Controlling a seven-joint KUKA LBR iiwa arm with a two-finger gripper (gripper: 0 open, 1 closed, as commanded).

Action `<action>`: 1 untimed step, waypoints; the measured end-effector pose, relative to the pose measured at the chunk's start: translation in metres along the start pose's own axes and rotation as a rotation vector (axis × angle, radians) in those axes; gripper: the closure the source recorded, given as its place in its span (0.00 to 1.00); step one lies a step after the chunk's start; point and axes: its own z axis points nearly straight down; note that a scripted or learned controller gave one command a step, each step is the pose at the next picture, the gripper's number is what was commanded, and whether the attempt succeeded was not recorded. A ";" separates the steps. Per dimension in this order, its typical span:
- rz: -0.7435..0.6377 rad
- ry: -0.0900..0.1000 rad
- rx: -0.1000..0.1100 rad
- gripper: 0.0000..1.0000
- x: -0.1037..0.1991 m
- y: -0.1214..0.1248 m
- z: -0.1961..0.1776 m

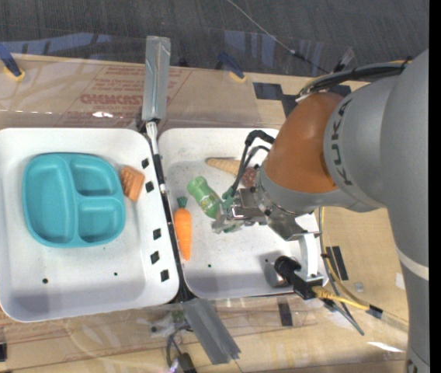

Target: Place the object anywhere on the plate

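Green bottle at frame centre: I'd centre the end effector squarely first; I can't tell its state.

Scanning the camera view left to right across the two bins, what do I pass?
Plate → orange piece beside it → carrot → green bottle → gripper → arm's orange band.

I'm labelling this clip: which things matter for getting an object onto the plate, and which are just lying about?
Job:
- end effector
- green bottle, beside the end effector
- teal plate, left bin

Lying about:
- carrot
- cone
- orange piece beside the plate
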 end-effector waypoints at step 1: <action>-0.009 0.000 0.000 1.00 0.081 0.012 0.000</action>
